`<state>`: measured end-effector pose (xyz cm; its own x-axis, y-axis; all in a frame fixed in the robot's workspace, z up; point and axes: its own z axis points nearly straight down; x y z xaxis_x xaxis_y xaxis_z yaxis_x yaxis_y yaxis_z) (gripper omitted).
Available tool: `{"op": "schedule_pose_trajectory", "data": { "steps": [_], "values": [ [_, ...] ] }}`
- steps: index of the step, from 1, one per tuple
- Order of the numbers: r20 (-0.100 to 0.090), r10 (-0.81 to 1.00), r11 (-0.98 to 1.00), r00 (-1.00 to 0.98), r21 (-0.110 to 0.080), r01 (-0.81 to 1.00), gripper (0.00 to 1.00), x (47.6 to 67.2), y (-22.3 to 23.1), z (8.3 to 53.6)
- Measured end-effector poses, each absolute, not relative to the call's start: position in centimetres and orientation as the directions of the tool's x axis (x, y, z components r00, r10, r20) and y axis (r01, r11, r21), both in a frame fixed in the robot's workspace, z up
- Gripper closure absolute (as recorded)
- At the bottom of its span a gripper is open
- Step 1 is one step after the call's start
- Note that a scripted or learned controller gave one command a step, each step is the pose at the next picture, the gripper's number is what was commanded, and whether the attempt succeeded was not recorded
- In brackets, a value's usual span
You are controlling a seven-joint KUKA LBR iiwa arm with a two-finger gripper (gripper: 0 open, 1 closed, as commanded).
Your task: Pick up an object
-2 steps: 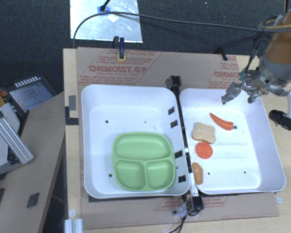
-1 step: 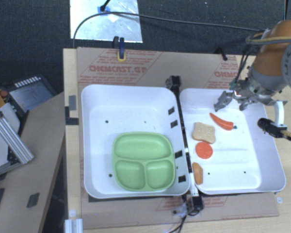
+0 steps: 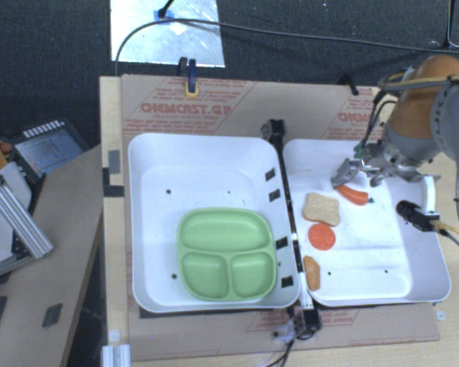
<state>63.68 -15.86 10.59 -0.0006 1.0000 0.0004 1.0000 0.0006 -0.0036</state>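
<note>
My gripper [image 3: 361,180] hangs low over the back of the right bin [image 3: 421,274], its two grey fingers spread open. A small red-orange piece [image 3: 353,196] lies on the bin floor just below and in front of the fingertips, not held between them. A tan slice of bread [image 3: 321,209] lies to its left. In front of the bread sits a round red tomato slice [image 3: 322,237]. An orange piece [image 3: 312,272] rests by the bin's left wall near the front.
The left bin [image 3: 161,167] holds a green three-compartment plate [image 3: 226,252] at its front. A black divider clip row runs between the bins. The arm's wrist and cables [image 3: 417,113] stand over the right bin's back right corner.
</note>
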Motion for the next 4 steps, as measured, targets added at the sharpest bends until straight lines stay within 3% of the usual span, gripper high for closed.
{"op": "schedule_pose_trajectory", "data": {
  "steps": [1,2,4],
  "values": [
    [0.000,1.000,0.001,-0.001,-0.001,1.000,0.00,63.7,-15.8,8.4],
    [-0.001,1.000,0.002,-0.002,0.004,1.000,1.00,63.9,-15.8,9.7],
    [-0.001,1.000,0.005,-0.005,0.007,1.000,1.00,64.6,-15.5,18.9]
  ]
}}
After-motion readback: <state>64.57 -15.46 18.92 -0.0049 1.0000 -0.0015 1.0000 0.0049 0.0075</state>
